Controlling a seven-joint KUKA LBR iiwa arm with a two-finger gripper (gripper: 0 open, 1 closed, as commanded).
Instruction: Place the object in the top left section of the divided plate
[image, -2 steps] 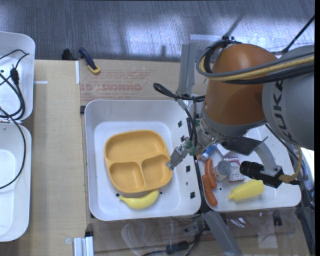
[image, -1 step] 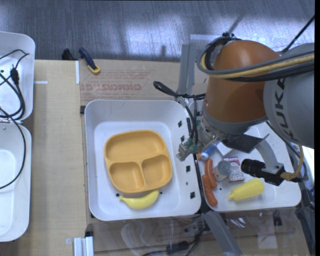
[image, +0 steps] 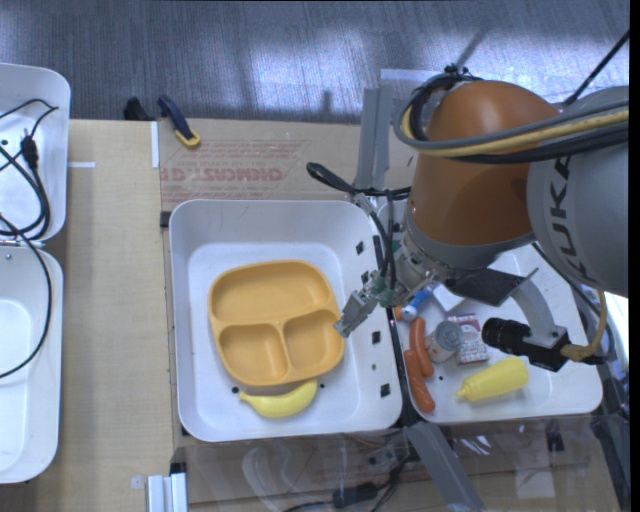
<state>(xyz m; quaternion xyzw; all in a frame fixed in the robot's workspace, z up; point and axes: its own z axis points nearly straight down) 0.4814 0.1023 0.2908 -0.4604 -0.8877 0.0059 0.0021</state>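
Observation:
A yellow divided plate (image: 272, 320) lies in the left bin (image: 190, 300), with one wide section at the back and two smaller ones in front. My gripper (image: 353, 314) hangs just off the plate's right edge, over the right side of that bin. Something small and greenish (image: 381, 291) shows close to the wrist, too small to identify. A yellow banana (image: 280, 401) lies against the plate's front edge. The arm's big orange and grey body hides much of the right bin.
The right bin (image: 560, 400) holds two orange sausage-like pieces (image: 420, 365), a small can (image: 446, 340), a red-and-white packet (image: 468, 338), a yellow squeeze bottle (image: 493, 380) and a blue item (image: 420, 300). Black cables (image: 335, 180) loop behind the bins. A blue-and-yellow clamp (image: 177, 120) lies on the cardboard.

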